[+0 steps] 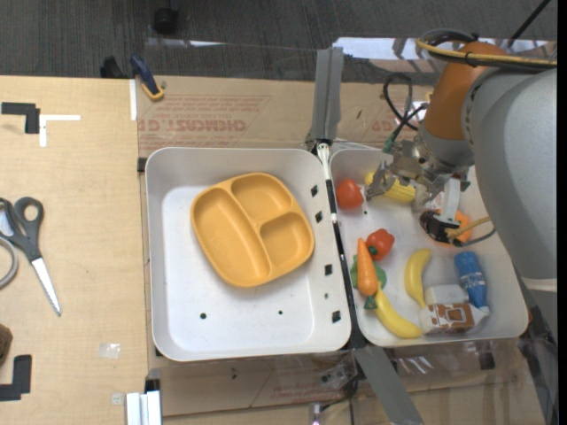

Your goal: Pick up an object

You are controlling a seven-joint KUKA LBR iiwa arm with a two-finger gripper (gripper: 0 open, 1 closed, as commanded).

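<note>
At twelve o'clock in the right white plastic bin (505,326), the gripper (409,184) straddled a yellow plastic corn cob (396,189), its hold impossible to judge, and crowding red tomato (349,193) might spoil the grasp.

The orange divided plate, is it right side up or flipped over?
Right side up: the orange divided plate shows its three hollow compartments facing the camera, inside the left bin.

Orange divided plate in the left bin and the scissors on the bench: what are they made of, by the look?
Orange three-compartment plate: likely moulded plastic, uniform colour, soft satin sheen, rounded ridges. Grey-handled scissors: blades look like bare metal, pale and reflective; handles probably plastic, matte grey. White left bin under the plate: seemingly smooth plastic.
</note>
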